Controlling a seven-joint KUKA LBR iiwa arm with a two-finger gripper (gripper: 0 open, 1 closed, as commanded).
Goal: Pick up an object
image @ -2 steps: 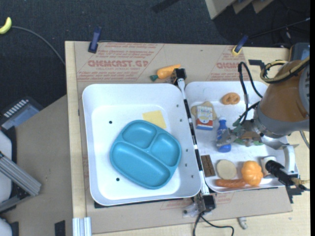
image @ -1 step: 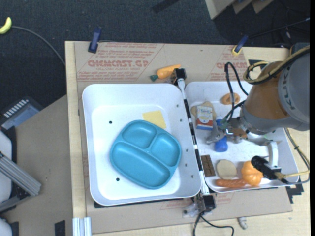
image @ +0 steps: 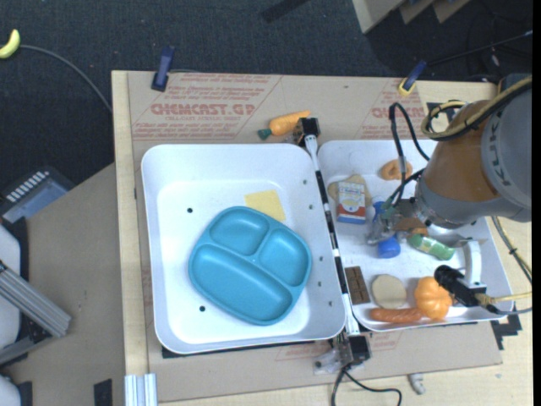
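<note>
Although the arm had reached into the right bin, no object could be seen lifted clear of it.

Arm: the grey wrist with its orange band stood over the right bin (image: 486,307), low above the middle of its floor.
Gripper (image: 390,227): lowered near the bin's centre, just above a small blue object (image: 388,247); whether the hand was spread, pressed together or pinching something could not be told from this view.
Candidate objects: the blue object lay near the bin's centre; a green bottle (image: 433,246) just beside it toward the right edge; a small carton (image: 352,201) toward the left edge; an orange toy (image: 432,299), a round tan disc (image: 390,291) and a brown bar (image: 356,285) along the near edge.
Left bin (image: 161,176): held a blue divided tray (image: 250,265) and a yellow slice (image: 265,203) near its far edge.
Done: the approach, by appearance.
Left: a confirmed grasp and a lift, judged not yet achieved.
</note>
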